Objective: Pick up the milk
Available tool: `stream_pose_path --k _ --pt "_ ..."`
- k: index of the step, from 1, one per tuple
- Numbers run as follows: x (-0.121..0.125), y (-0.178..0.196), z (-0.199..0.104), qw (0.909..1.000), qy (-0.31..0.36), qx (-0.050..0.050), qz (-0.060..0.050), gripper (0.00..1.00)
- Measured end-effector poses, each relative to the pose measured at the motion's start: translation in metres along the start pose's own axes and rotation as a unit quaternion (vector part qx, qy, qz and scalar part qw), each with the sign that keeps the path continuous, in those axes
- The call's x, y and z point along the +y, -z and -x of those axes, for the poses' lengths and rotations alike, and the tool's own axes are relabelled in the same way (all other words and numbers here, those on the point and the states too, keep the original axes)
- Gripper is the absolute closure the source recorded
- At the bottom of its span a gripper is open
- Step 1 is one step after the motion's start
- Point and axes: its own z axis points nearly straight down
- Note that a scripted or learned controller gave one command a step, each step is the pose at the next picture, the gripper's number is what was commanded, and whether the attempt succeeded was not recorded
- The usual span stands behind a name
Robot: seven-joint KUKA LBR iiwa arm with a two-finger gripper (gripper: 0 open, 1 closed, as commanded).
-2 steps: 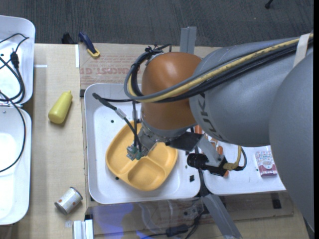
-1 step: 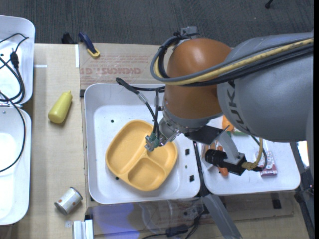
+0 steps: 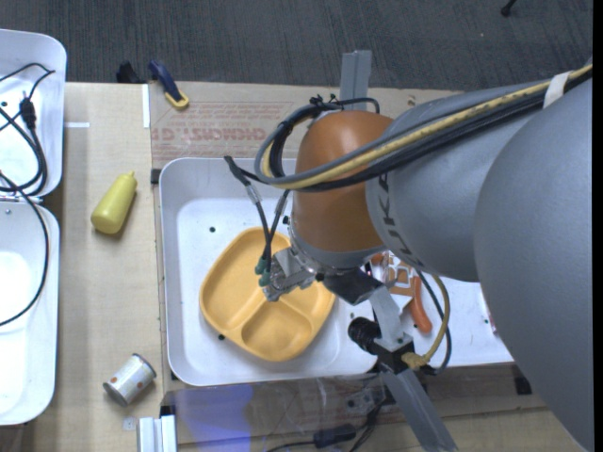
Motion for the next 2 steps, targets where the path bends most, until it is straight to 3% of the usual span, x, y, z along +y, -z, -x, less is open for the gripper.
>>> stream_pose_path --k 1,2 --pt "0.001 0.077 0.006 0.9914 -0.131 -0.001 0.002 1.0" --pt "0.018 0.09 -0.031 0.992 -0.126 -0.001 0.002 1.0"
